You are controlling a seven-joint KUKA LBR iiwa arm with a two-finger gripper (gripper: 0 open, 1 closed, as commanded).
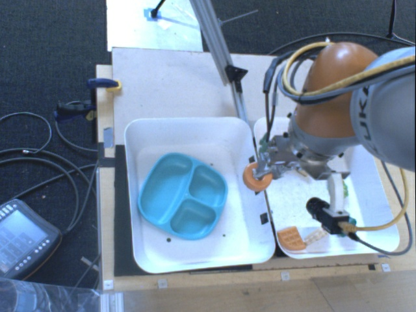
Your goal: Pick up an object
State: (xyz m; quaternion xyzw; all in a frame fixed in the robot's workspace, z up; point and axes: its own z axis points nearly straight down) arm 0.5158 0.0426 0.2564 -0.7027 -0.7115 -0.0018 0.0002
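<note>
My gripper point(262, 171) hangs over the wall between the two bins, at the left edge of the right bin point(385, 238). Its fingers are shut on a small orange ring-shaped object point(253, 179), which pokes out to the left below the fingertips. The ring looks lifted, level with the bin rims. The grey arm with its orange band reaches in from the right and covers much of the right bin's floor.
A blue divided plate point(182, 195) lies in the left bin point(188, 123). An orange ridged piece point(292, 238) rests at the right bin's near left corner, and a green item point(344, 190) peeks out beside the arm. A slanted metal pole point(214, 31) stands behind.
</note>
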